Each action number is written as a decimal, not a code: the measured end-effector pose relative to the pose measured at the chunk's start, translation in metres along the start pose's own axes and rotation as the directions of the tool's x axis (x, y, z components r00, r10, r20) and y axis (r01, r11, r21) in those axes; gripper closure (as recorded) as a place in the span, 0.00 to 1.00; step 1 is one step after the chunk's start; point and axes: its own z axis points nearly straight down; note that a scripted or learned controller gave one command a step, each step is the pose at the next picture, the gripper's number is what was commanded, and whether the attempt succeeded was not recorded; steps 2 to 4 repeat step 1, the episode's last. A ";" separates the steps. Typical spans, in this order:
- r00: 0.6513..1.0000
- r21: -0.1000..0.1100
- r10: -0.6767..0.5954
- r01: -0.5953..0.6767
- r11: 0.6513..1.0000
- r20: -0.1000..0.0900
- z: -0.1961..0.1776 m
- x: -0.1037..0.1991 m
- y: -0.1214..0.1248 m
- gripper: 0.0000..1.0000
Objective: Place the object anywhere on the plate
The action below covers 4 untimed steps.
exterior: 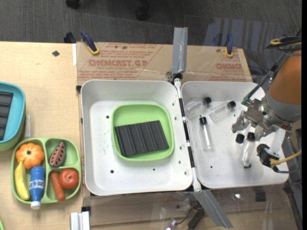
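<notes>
Clear plastic vials with black caps (205,133) lie scattered beside and beneath the two-finger gripper (249,128), its grasp impossible to tell; they could roll away. Well beyond, the square green plate (165,114) waits.

The arm (288,87) enters as a thick rounded body with a broad orange band, and below that band comes a grey section at the wrist. Beneath the wrist sits a cluster of bare silvery metal brackets and plates, angular and irregular in outline. Black knob-like parts sit at the low end of this cluster, around the hand (245,137). A yellow-and-black cable (280,161) loops out near the bottom, and a thin green-tipped lead runs up alongside the metalwork.
</notes>
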 end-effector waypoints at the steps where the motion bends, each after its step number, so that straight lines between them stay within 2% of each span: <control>1: 1.000 0.000 0.000 0.000 1.000 0.000 0.000 0.000 0.000 0.00; 4: 1.000 0.000 0.000 0.000 1.000 0.000 0.000 0.000 0.000 0.00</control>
